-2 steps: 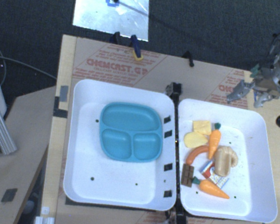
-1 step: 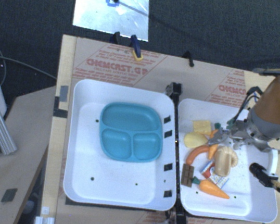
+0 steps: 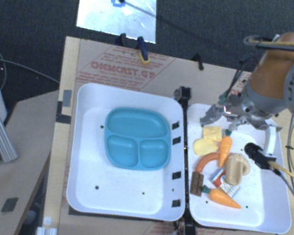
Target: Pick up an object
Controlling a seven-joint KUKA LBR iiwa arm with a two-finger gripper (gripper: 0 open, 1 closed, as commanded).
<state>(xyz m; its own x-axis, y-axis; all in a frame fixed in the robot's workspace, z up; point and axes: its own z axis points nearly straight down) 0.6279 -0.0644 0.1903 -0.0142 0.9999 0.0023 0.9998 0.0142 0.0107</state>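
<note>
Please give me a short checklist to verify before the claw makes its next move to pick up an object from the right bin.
1. Claw is over the right bin: ok, near its far edge.
2. Claw carries nothing yet: cannot tell, fingers are unclear.
3. A target lies close: ok, the yellow block is just below the claw.
4. Target stands free: not ok, the upright carrot and the pale yellow piece crowd it.
5. Blue tray sits in the left bin, away from the claw: ok.
</note>
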